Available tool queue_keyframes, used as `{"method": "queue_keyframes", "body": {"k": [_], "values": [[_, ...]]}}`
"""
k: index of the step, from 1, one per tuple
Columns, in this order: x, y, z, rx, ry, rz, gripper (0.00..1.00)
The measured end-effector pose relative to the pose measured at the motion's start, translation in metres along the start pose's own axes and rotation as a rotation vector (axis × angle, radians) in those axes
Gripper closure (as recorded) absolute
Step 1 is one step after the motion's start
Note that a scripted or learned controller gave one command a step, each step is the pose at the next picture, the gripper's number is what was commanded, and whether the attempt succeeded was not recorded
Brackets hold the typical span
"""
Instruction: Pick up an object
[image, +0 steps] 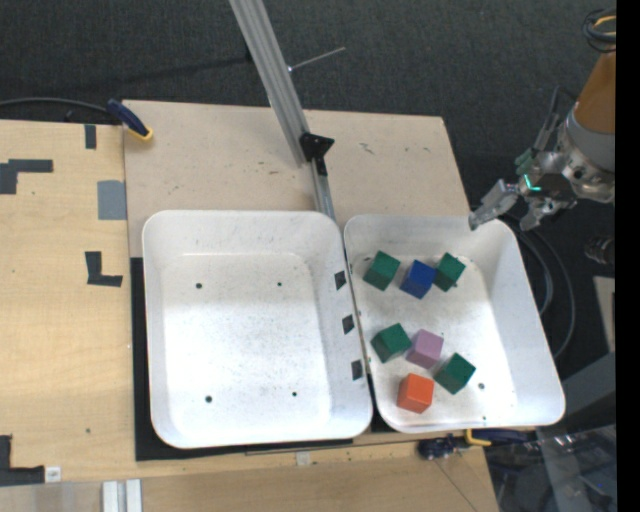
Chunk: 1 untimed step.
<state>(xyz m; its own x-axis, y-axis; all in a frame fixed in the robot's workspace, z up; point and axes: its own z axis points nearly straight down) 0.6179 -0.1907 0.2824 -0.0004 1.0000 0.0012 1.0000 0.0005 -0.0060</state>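
The right bin (520, 300) holds seven cubes in two loose groups, with bare floor along its far and right walls. There are four green cubes (381, 271), one blue cube (418, 278), one purple cube (426, 348) and one orange cube (416, 392) (nearest the bin's near rim). The gripper (497, 207) hangs just outside the bin's far right corner, holding nothing; whether its fingers are parted I cannot tell.

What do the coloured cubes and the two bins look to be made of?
Cubes, e.g. the orange cube and blue cube: likely painted wood or foam, judging by flat matte colour without glare. Right bin and left bin: probably moulded plastic, with smooth white walls and rounded corners.
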Motion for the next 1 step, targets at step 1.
{"method": "queue_keyframes", "body": {"k": [1], "values": [[0.0001,0.0007,-0.0033,-0.005,-0.002,-0.001,0.00]]}}
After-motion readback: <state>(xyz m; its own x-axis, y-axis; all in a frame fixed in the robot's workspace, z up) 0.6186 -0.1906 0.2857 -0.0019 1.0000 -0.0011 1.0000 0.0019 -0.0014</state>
